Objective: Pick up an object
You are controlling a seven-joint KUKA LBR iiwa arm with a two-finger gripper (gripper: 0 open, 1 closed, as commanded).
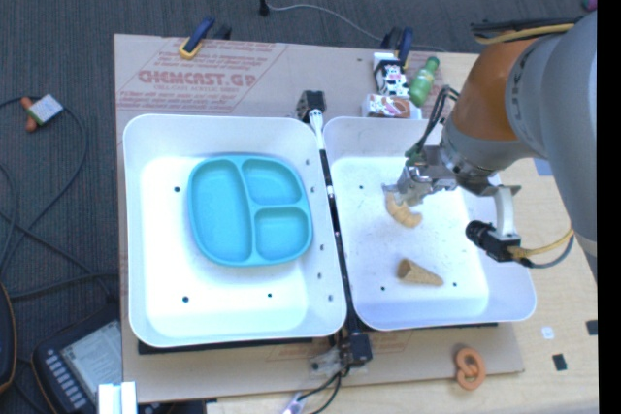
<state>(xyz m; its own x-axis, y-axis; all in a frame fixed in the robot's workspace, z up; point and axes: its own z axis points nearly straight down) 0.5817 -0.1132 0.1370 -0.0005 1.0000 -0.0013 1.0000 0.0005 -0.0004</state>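
In the right bin [505,301] lie two tan food-like pieces. One, a curved chunk [404,212], sits near the bin's middle. The other, a cone-shaped piece [420,273], lies closer to the front edge. My gripper [415,183] reaches in from the right and hangs just above the curved chunk, touching or nearly touching its upper end. The gripper's body hides where the two meet. A blue divided plate [250,208] rests in the left bin [155,305].
The grey arm with its orange band [495,92] covers the right bin's far right side. A black cable connector [485,239] hangs beside the wrist. A green bottle [422,80] and small box stand behind the bins. An orange ring [470,367] lies on the bench in front.
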